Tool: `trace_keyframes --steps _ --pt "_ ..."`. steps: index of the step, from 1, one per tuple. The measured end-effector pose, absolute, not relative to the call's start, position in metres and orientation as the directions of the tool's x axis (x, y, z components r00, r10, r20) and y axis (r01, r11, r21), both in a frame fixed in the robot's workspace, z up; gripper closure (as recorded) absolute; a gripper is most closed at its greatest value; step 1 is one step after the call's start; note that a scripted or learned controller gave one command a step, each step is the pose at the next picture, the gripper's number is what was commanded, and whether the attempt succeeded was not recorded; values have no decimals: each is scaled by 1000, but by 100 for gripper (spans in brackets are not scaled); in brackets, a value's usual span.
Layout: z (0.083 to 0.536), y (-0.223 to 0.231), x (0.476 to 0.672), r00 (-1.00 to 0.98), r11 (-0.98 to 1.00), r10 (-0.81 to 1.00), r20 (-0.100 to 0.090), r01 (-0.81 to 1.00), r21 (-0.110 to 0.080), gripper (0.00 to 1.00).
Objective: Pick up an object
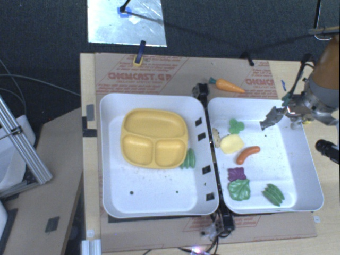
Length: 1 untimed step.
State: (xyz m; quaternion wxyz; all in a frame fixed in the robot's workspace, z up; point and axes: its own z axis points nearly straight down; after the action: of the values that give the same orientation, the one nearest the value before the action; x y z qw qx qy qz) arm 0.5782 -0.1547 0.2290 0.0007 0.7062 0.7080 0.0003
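Seen from above at a slant, two shallow white bins sit side by side on a bench point(69, 142). The left bin point(114, 195) holds a yellow divided plate point(154, 138) toward its centre, with a small green pea pod point(188, 159) touching the plate at its four o'clock edge. The right bin point(303, 169) holds several toy foods: a green broccoli piece point(236, 125) near eleven o'clock, a pale yellow potato point(231, 143) just below it, an orange sausage point(247, 153) near the middle, a purple piece point(236, 173) and a green leafy piece point(239, 189) at seven o'clock, and green beans point(273, 194) at five o'clock. An orange carrot point(228, 85) lies on the bench beyond the right bin, at twelve o'clock. The grey arm's jaws point(271, 118) hang over the right bin's one o'clock area, apart from the foods; whether they are parted cannot be told, and nothing shows between them.
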Motion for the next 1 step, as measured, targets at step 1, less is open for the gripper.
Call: trace_keyframes --steps 1 --pt "79 -103 590 -8 8 1000 6 1000 -7 0"
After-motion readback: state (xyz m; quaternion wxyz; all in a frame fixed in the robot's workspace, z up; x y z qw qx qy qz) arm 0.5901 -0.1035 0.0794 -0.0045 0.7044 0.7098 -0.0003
